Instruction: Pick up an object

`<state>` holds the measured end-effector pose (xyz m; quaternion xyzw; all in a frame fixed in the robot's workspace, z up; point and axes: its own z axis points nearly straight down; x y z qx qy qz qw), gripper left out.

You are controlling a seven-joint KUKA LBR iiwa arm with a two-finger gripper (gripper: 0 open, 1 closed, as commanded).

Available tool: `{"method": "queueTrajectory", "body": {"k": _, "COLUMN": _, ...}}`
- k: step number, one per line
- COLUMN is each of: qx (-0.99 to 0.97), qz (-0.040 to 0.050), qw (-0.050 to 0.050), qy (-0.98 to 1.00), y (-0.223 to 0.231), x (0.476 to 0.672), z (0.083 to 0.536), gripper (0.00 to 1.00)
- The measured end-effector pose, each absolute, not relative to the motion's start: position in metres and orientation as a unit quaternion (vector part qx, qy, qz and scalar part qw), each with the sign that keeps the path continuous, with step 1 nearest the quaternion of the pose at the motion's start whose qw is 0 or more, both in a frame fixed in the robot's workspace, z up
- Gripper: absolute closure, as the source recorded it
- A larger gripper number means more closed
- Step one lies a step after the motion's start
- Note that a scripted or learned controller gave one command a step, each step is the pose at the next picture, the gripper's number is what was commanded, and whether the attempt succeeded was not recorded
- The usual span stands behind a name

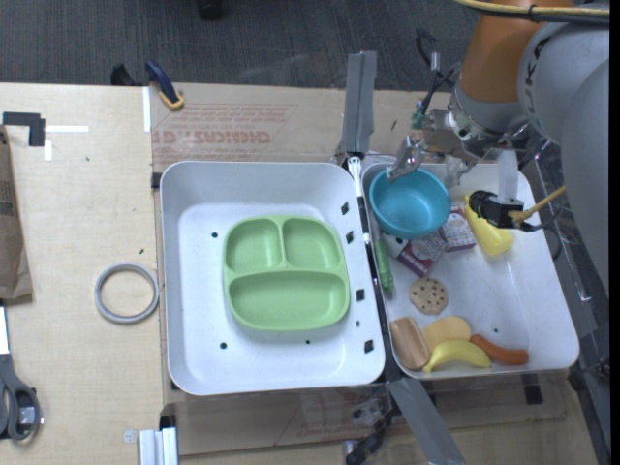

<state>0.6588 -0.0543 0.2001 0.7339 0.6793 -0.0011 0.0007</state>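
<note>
Camera view, fixed above the bench: we log two white bins side by side. The left bin [184, 289] carries a green divided plate [286, 272] near its centre. The right bin [552, 308] carries the clutter: a blue bowl [412, 206] at its 11 o'clock corner, a yellow toy [489, 232] toward 1 o'clock, a cookie [427, 295] near centre, a green marker-like stick [385, 264] along the 9 o'clock wall, and a banana [457, 356], a carrot-like piece [502, 353] and a bread-like piece [409, 342] at 6 o'clock.

The gripper [412, 156] sits at the bowl's 12 o'clock rim, and one finger appears to overlap the rim edge. We cannot tell the finger gap: the wrist body and cabling mask the tips. We also cannot confirm that the rim sits between them.

We judge the bowl to be the target, since it is the nearest item to the gripper. The bowl looks tilted, with its opening facing toward 12 o'clock, possibly propped on the packet [426, 252] beneath it.

Key relation: the rim wall runs roughly 9-to-3 under the gripper, so a pinch would need one finger inside and one outside. Risk, in our estimate: a thin rim grip may let the bowl swing or slip on lift.

Outside the bins, a tape ring [127, 293] lies on the bench at 9 o'clock.
</note>
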Motion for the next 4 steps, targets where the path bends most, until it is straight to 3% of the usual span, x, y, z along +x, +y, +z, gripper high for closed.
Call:
{"method": "queueTrajectory", "body": {"k": 1, "qx": 0.687, "qz": 0.0056, "qw": 0.01, "qy": 0.726, "y": -0.138, "x": 0.665, "z": 0.116, "gripper": 0.0}}
{"method": "queueTrajectory", "body": {"k": 2, "qx": 0.637, "qz": 0.0013, "qw": 0.004, "qy": 0.771, "y": -0.183, "x": 0.655, "z": 0.096, "gripper": 0.0}}
{"method": "queueTrajectory", "body": {"k": 3, "qx": 0.63, "qz": -0.0001, "qw": 0.001, "qy": 0.776, "y": -0.184, "x": 0.627, "z": 0.117, "gripper": 0.0}}
{"method": "queueTrajectory", "body": {"k": 4, "qx": 0.63, "qz": -0.0001, "qw": 0.001, "qy": 0.776, "y": -0.184, "x": 0.627, "z": 0.117, "gripper": 0.0}}
